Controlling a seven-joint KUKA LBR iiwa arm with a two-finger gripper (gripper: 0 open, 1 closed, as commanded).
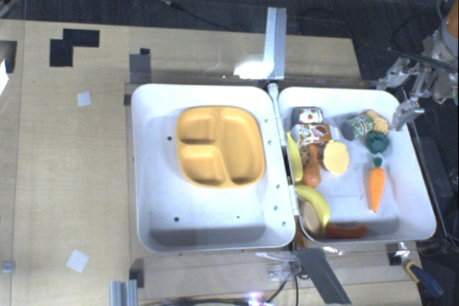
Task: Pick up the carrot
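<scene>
A yellow divided tray sits in the left bin.

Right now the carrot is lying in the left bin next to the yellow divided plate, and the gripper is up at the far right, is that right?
Not quite. The camera view shows the carrot lying in the right bin, among the other toy foods. The yellow divided plate sits alone in the left bin. The gripper is indeed at the far right.
</scene>
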